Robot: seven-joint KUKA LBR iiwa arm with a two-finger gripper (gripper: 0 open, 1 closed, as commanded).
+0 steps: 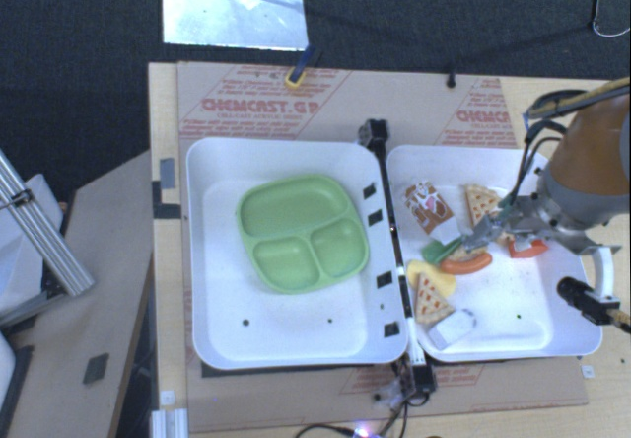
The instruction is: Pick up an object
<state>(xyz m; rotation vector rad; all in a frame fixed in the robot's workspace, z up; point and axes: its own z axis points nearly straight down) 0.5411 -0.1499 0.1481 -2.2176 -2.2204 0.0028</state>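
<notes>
Camera view: gripper (pixel 483 231) low in the right bin (pixel 523 332), tips down among the toy food.
Arm comes in from the right; tips sit just above the orange sausage-shaped piece (pixel 465 262) and the green piece (pixel 441 251) touching it. Can't tell whether the pincer is released or clenched, too small and cluttered there, and nothing clearly sits between the tips. Likely target is that orange piece, mid-bin, near the divider side. Neighbours are tight: toast slice (pixel 481 200) just behind, red-orange piece (pixel 525 249) beside the wrist, pizza wedge (pixel 430 296) and white block (pixel 453 328) in front, wrapper (pixel 425 206) further back. My read: straddle the orange piece across its short axis, centre on it, go right down to the floor before clamping, lift straight up so the green piece drops away. Green tray (pixel 301 232) in the left bin (pixel 227 328) is irrelevant.
</notes>
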